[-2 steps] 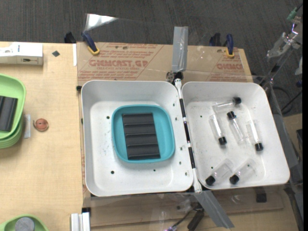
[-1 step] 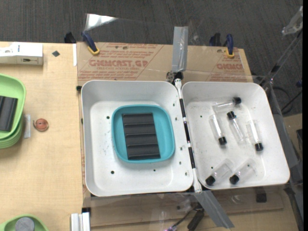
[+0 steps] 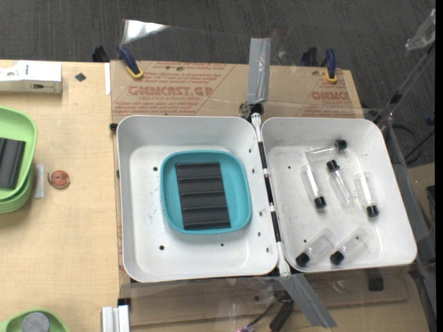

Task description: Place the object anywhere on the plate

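My teal plate (image 3: 205, 191), carrying a ribbed black block (image 3: 202, 195), sits in the left white bin (image 3: 138, 206). Clear black-capped vials (image 3: 331, 182) lie scattered in the right bin (image 3: 387, 241), none touching the plate. My pincer's state: I cannot tell.

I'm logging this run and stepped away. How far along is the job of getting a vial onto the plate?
Nothing looks done yet. The teal plate in the left bin carries a black ridged block but no vial. Nothing is in hand: the clear vials with black caps all lie in the right bin. Picking one and placing it is all left.
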`<action>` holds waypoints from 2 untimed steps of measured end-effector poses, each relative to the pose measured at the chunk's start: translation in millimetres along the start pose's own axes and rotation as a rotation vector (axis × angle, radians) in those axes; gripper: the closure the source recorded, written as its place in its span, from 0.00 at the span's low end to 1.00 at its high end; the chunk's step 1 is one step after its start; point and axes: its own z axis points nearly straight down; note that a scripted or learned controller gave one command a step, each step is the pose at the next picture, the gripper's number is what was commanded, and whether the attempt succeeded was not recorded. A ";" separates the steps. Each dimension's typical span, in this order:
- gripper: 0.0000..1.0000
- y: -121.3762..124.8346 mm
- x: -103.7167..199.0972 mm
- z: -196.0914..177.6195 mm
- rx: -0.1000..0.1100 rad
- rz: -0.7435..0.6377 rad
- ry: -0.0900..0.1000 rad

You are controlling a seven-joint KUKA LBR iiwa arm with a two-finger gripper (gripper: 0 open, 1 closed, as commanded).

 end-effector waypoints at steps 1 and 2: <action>0.00 0.0 0.0 0.0 0.000 0.000 0.000; 0.00 4.8 -6.3 -0.4 -0.001 0.141 0.001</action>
